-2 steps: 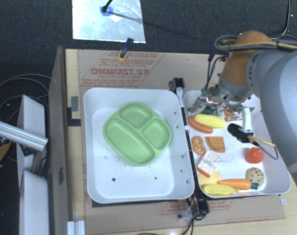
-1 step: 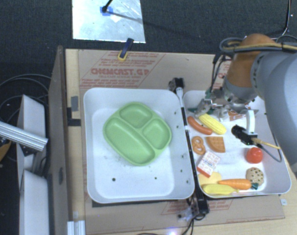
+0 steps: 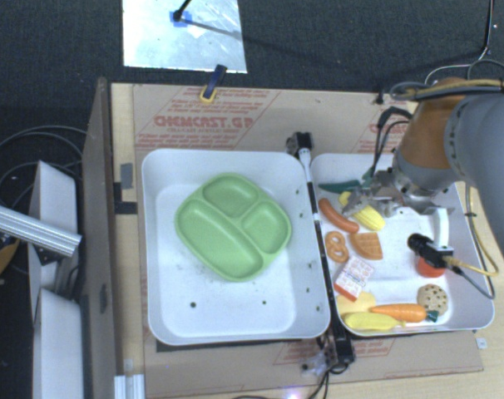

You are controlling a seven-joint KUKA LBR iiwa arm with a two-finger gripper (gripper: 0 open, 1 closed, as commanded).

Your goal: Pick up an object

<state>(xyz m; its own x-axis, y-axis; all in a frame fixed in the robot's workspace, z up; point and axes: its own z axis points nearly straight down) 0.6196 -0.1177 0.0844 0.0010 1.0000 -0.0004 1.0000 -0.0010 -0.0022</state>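
While two white bins (image 3: 165,306) sit abreast, one green plate (image 3: 233,225), one carrot (image 3: 398,312), one cookie (image 3: 432,297).

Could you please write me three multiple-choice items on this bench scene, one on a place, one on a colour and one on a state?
1. Where does the plate lie?
A. In the left bin
B. In the right bin
C. On the floor

2. What colour is the plate?
A. Red
B. Green
C. Blue

3. How does the carrot lie?
A. Standing upright on the plate
B. Hanging over the left bin
C. Flat in the right bin

Key:
1 A: the plate rests inside the left bin, left of the divider.
2 B: its three compartments are all pale green.
3 C: the carrot lies flat near the front of the right bin, beside the cookie, well away from the gripper, which is over the corn.
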